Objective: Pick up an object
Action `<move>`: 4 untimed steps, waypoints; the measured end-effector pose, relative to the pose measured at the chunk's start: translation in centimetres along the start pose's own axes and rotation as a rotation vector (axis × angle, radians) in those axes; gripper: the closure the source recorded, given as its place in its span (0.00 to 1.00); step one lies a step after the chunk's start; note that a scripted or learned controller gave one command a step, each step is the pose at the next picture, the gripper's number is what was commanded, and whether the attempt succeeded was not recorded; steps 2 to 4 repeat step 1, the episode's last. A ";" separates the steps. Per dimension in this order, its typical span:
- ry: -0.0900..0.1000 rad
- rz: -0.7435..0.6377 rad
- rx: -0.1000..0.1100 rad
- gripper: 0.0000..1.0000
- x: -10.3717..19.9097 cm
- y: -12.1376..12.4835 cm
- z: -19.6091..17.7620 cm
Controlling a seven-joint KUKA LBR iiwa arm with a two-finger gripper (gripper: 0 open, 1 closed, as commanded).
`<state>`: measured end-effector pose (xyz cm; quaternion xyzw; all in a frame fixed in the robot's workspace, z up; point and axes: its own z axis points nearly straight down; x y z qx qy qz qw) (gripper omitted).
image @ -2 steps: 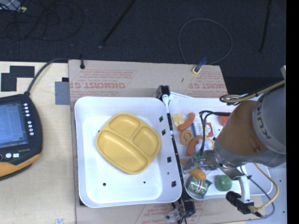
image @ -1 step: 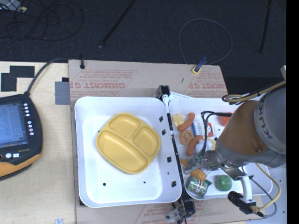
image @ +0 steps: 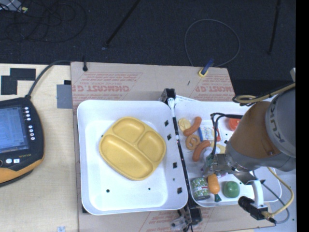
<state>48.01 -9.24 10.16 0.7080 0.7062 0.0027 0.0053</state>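
Arm [image: 263, 134]: grey with an orange band, reaching in from the right over the right bin [image: 193, 199].
Pincer [image: 212, 167]: low over the right bin, among the toy foods; whether it is apart or together cannot be told, as the wrist hides it.
Carrot [image: 214, 183]: small and orange, just below the pincer, between the can and the green ball.
Can [image: 200, 188]: green-labelled, near the bin's front edge.
Green ball [image: 231, 189]: right of the carrot, close to the arm.
Sausages [image: 195, 126]: reddish pieces toward the bin's back, one [image: 201, 150] nearer the pincer.
Left bin [image: 91, 178]: holds a yellow divided plate [image: 133, 147], lying flat.
Counter [image: 48, 187]: a tablet [image: 17, 134] rests at its left edge.
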 end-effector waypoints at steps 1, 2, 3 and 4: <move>0.007 -0.011 0.006 1.00 7.8 3.7 -9.0; 0.007 -0.011 0.006 1.00 7.8 3.7 -9.0; 0.007 -0.011 0.006 1.00 7.8 3.7 -9.0; 0.007 -0.011 0.006 1.00 7.8 3.7 -9.0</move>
